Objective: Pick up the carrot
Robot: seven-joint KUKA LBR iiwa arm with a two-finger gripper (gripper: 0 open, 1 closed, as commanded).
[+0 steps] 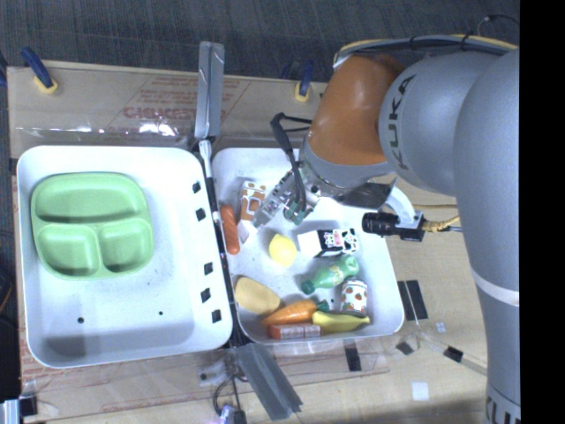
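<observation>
The metal two-finger gripper (pixel 284 203) hovered, its state unclear; the tapered orange carrot (pixel 291 312) sat crowded, risking a misgrab.

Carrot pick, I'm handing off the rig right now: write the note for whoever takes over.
Gripper: low over the upper part of the right bin, beside a small orange-and-white item; I can't tell its state, and nothing shows in it.
Carrot: lying near the right bin's front edge, between the potato-like piece and the banana, well short of the gripper.
Left bin: holds the green divided tray.
Done: nothing visible; the carrot lies unlifted.
Left: bring the gripper to the carrot, grasp, lift.
</observation>
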